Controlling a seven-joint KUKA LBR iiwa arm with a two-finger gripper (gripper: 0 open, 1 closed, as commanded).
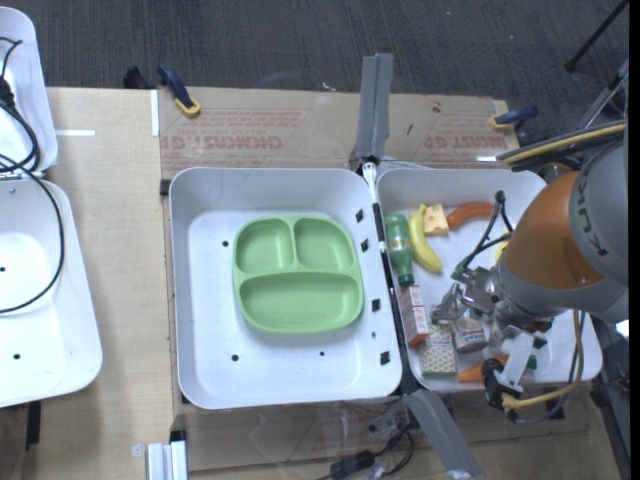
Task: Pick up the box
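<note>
A small brown and red box (415, 315) lies flat near the left wall of the right bin (560, 373), just below a green bottle (400, 249). A paler, speckled box (438, 352) lies right beside it, toward the bin's front. The arm's orange band hangs over the bin's right half, and my gripper (466, 311) is low over the bin floor, a little to the right of the brown box and just above the pale one. The wrist hides part of what lies under it.
A banana (426, 249), a yellow cheese wedge (435, 219) and an orange carrot (470, 213) lie at the back of the right bin. A small orange piece (470, 373) lies at its front. The left bin (195, 298) holds a green divided plate (297, 273).
</note>
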